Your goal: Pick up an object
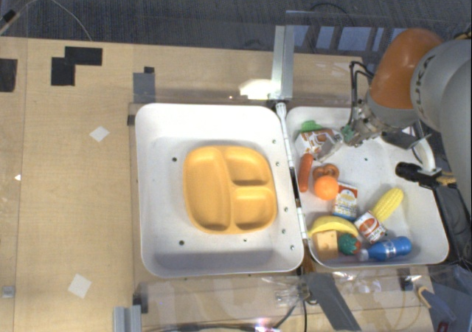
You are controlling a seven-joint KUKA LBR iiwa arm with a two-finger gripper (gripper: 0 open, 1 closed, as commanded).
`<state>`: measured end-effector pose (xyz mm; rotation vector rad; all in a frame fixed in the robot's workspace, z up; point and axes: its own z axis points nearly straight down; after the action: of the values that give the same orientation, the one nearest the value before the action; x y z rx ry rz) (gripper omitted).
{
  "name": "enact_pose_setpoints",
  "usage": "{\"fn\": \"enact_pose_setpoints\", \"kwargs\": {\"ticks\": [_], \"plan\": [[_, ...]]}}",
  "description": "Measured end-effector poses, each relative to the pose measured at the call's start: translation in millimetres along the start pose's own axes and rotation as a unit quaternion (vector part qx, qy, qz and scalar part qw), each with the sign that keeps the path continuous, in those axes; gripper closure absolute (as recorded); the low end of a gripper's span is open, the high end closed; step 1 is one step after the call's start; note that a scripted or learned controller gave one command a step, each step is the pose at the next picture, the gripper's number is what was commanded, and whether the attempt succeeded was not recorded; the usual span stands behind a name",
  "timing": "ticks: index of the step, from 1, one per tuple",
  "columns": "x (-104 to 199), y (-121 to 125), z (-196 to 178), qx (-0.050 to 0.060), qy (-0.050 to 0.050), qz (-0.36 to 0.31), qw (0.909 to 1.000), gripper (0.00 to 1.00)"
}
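The right bin [413,175] holds several toy foods: a carrot [305,172], an orange [326,188], a corn cob [389,203], a banana [332,226], a blue bottle [389,249], a small can [369,226], a small box [344,201] and a green-topped packet [316,137]. My gripper [356,133] hangs low over the bin's far part, just right of the packet. Nothing shows between its tips.
The left bin [158,198] holds a yellow divided tray [228,188]. A metal post [283,65] rises behind the wall between the bins. The grey arm with its orange band [402,68] fills the upper right, and a black cable end [417,173] hangs over the right bin.
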<state>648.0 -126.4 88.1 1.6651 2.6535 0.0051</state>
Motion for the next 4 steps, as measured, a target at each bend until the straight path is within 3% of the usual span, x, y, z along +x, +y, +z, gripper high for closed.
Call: {"fn": "enact_pose_setpoints", "kwargs": {"ticks": [1, 2, 3, 4], "plan": [[0, 3, -14, -0.002, -0.002, -0.003, 1.0, 1.0], [66, 1, -101, -0.001, 0.001, 0.143, 0.9897, 1.0], [16, 20, -42, -0.004, -0.002, -0.001, 1.0, 1.0], [-18, 11, -17, -0.001, 0.0, 0.032, 0.9995, 1.0]]}}
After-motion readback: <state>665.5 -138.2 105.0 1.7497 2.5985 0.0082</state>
